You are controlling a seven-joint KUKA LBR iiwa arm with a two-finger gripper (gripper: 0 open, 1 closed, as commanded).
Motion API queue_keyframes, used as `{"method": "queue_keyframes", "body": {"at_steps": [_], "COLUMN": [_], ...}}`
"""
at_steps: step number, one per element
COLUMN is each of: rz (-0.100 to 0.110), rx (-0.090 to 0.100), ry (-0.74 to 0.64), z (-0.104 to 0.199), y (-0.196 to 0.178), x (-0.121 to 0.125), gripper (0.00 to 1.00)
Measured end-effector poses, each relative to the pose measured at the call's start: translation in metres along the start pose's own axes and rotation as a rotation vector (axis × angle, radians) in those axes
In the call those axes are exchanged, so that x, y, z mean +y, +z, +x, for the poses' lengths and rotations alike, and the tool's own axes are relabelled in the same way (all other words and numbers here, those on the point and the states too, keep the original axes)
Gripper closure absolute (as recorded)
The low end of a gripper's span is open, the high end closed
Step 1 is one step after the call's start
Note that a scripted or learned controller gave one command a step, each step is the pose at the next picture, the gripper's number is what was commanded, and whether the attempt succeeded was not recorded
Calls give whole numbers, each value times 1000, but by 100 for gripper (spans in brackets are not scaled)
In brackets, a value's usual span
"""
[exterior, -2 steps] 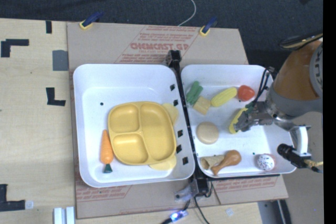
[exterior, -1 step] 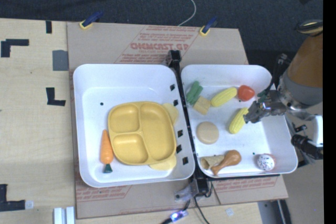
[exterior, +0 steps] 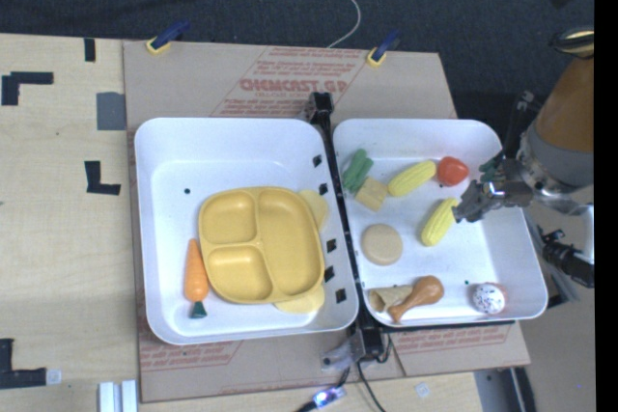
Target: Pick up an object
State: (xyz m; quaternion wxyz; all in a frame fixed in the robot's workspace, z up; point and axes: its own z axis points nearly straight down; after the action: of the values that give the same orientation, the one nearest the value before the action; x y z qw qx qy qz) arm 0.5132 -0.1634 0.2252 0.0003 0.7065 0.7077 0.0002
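Nearest the camera, a drumstick (exterior: 417,295) and a speckled ball (exterior: 488,298) lie loose at the front of the right bin (exterior: 512,251), easy to reach from above. Farther back, the pincer (exterior: 473,205) hangs just beside a corn cob (exterior: 437,222), likely its target; whether it is clenched, I cannot tell.

White bins, bright toy food

The left bin (exterior: 154,207) is white, holding a yellow tray (exterior: 259,241) and an orange carrot (exterior: 195,271) with a green tip. The right bin (exterior: 483,135) is white, with yellow corn cobs (exterior: 412,177), a red tomato (exterior: 452,171), a brown drumstick (exterior: 417,294) and a speckled white ball (exterior: 488,298).
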Motion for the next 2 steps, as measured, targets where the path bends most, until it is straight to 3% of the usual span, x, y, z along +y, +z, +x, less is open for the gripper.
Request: {"method": "queue_keyframes", "body": {"at_steps": [1,2], "rz": [3,2], "rx": [1,1], "ry": [-4,-5], "z": [51,106], "y": [11,-2], "x": [5,17], "gripper": [100,100]}}
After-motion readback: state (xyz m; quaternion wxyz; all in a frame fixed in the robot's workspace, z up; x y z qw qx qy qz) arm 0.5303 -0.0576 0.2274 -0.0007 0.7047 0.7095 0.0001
